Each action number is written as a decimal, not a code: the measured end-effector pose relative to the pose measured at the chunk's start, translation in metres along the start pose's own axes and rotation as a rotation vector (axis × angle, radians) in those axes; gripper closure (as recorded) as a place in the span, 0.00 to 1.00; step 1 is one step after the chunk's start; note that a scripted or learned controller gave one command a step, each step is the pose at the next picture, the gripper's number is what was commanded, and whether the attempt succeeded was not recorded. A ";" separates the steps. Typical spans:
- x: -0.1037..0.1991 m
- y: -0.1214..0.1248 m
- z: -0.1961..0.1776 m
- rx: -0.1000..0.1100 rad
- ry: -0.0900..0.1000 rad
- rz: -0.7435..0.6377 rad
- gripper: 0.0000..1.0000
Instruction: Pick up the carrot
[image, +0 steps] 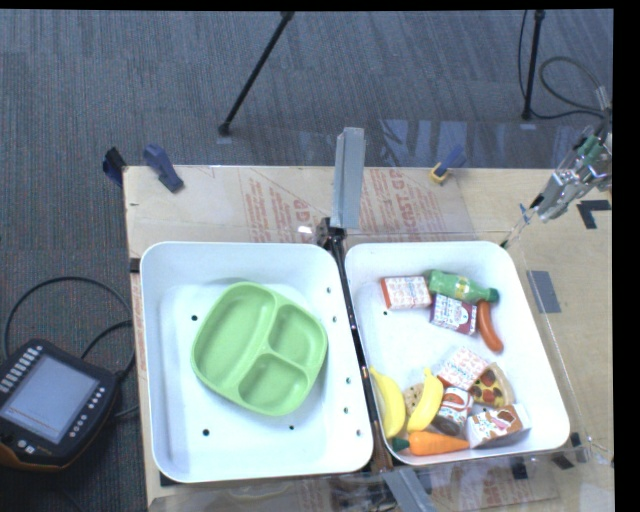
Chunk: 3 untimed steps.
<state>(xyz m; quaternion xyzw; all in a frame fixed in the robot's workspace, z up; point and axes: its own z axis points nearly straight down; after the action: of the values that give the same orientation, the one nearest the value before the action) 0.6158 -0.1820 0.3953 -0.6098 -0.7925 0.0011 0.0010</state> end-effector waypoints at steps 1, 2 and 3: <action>-0.035 0.022 -0.019 -0.001 0.001 -0.239 1.00; -0.034 0.025 -0.027 0.001 0.002 -0.245 1.00; -0.033 0.028 -0.034 0.003 0.003 -0.251 1.00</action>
<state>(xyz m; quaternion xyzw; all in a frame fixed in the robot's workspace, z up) 0.6515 -0.2067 0.4289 -0.5060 -0.8625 0.0012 0.0033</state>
